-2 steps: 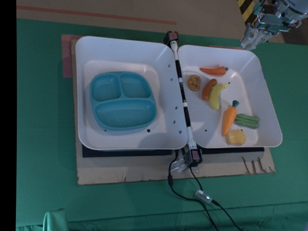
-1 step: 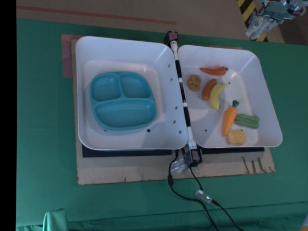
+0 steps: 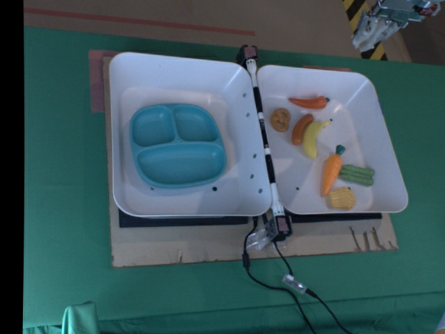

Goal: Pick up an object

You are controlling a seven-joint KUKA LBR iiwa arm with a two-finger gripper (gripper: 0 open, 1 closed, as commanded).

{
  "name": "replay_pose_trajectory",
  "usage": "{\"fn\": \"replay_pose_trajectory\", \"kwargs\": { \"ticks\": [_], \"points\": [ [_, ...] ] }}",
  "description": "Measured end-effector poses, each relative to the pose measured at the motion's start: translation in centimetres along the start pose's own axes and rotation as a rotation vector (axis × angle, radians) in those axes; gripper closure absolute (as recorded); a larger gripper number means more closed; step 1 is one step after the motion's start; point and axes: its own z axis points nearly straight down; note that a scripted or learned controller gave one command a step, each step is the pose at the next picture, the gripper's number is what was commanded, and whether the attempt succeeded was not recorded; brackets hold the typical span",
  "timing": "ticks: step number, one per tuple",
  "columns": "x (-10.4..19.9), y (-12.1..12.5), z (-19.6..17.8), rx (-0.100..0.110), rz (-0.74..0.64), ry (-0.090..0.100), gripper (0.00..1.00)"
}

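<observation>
The gripper (image 3: 368, 37) is seen beyond the right bin's (image 3: 389, 179) far right corner; its grip state cannot be told.

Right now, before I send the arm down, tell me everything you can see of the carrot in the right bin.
The carrot is a small toy-like piece, plastic by its look: an orange tapered body with a dark green stem cap at its upper end. It lies flat on the floor of the right bin, tip pointing toward the near edge, slightly slanted. The green bean bundle lies right against its right side, the yellow corn piece sits just below its tip, and the banana lies above, apart.
</observation>
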Motion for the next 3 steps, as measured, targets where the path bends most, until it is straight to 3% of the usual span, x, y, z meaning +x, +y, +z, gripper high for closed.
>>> {"fn": "replay_pose_trajectory", "kwargs": {
  "ticks": [1, 2, 3],
  "points": [
    [0.7, -0.1, 3.7, 0.004, 0.000, 0.001, 1.00],
    [-1.6, -0.1, 5.4, 0.005, 0.001, 0.001, 1.00],
    [-1.6, 0.0, 3.8, 0.001, 0.000, 0.000, 1.00]
  ]
}}
